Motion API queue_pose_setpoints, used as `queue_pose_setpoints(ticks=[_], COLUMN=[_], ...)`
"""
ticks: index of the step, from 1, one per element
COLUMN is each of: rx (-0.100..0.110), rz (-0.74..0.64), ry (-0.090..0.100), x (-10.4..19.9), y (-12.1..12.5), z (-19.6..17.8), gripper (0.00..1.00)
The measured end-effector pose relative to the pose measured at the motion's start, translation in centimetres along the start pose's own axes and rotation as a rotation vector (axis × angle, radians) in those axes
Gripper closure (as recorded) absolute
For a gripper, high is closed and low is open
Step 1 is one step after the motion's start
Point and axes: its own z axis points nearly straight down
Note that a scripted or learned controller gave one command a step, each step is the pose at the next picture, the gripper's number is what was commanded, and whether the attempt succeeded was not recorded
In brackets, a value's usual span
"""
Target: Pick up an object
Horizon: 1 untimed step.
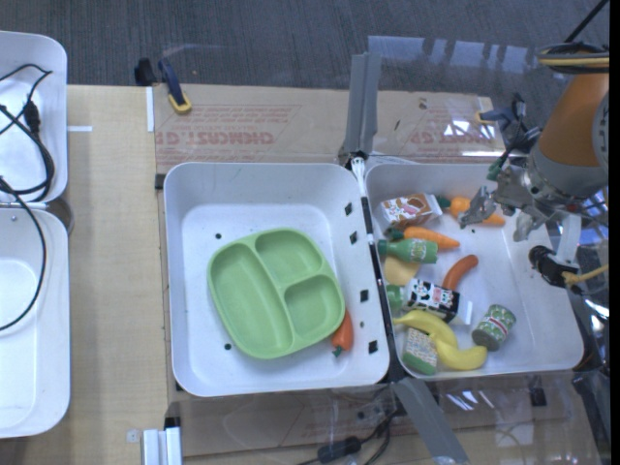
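My gripper [501,217] hangs over the back right part of the right bin [542,356]. Its two fingers are spread open with nothing between them. Just left of it lie a small orange piece [459,203] and a red-and-white box [409,208]. Below these lie an orange carrot [431,235], a green bottle [409,251], a red-orange sausage shape [459,269], a black-and-white carton [431,300], a yellow banana [450,345] and a green can [494,325].
The left bin [189,260] holds a green divided plate [276,294] with a small carrot [342,332] at its right edge. A grey post [362,105] stands behind the bins' shared wall. Cables and white trays sit at the far left [24,163].
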Motion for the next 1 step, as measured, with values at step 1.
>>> queue_pose_setpoints(ticks=[1], rx=[0.002], rz=[0.080], ry=[-0.001], x=[1.91], y=[2.88], z=[3.16], gripper=[0.00])
